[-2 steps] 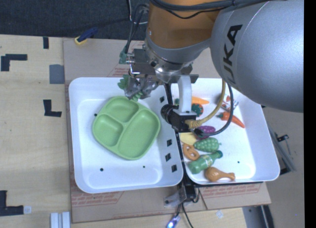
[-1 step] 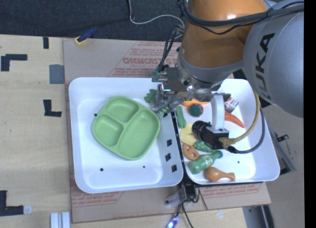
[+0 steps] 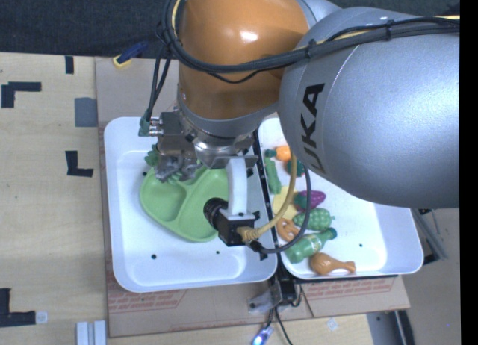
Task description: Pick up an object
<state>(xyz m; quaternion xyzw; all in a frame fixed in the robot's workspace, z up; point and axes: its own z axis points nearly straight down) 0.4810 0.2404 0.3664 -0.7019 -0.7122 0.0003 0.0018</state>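
Green dish [image 3: 181,213] directly beneath end effector [image 3: 174,166]

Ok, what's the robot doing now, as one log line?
gripper: low over green dish | dish: in left bin | toy food: in right bin | grasp: cannot tell

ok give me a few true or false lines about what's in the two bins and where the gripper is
1. A green dish lies in the bin on the view's left. True.
2. The brown drumstick toy lies in that same bin. False: it lies in the right-hand bin, near its front edge.
3. The gripper is over the left-hand bin, at the green dish's far edge. True.
4. The right-hand bin holds one thing alone. False: it holds several toys, among them a purple piece and an orange piece.
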